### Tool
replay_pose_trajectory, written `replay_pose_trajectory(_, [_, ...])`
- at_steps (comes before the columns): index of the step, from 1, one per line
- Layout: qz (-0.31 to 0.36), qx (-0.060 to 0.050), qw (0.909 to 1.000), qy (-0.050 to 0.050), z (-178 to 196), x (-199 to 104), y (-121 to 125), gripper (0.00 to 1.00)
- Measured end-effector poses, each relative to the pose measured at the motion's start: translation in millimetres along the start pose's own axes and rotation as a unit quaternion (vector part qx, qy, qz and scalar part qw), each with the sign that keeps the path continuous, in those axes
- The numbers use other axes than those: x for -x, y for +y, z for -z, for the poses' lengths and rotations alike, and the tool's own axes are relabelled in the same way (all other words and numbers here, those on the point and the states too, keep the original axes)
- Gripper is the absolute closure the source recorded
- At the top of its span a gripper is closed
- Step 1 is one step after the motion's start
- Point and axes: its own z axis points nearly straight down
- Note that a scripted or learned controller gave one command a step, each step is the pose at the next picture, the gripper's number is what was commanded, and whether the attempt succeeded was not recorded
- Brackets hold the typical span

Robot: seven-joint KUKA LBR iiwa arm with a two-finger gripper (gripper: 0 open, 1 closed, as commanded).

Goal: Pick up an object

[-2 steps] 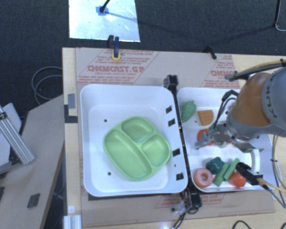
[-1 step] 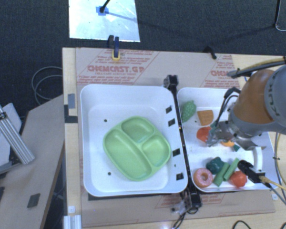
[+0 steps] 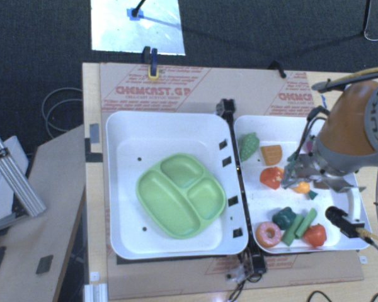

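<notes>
My gripper [image 3: 293, 176] hangs low over the middle of the right bin [image 3: 283, 123], under the grey and orange arm that reaches in from the right. It sits just right of a red tomato [image 3: 271, 177] and right above a small orange piece [image 3: 301, 187]. An orange block [image 3: 271, 154] and a leafy green piece [image 3: 249, 145] lie to its upper left. Toward the front lie a dark green broccoli [image 3: 285, 218], a green stick [image 3: 300, 226], a pink donut [image 3: 268, 233] and a red fruit [image 3: 314, 234]. Nothing shows between the gripper's tips.
The left bin [image 3: 123, 168] holds a light green divided plate [image 3: 180, 194]. A black divider with clips [image 3: 233, 168] runs between the two bins. A small green bit [image 3: 312, 194] lies by the orange piece. The bench edge runs along the front.
</notes>
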Motion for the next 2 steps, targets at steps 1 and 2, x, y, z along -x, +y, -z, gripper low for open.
replay_pose_trajectory(1, [-0.001,0.002,1.0,-0.001,56,10,-3,1.0])
replay_pose_trajectory(2, [0.001,0.0,1.0,0.0,82,10,-2,1.0])
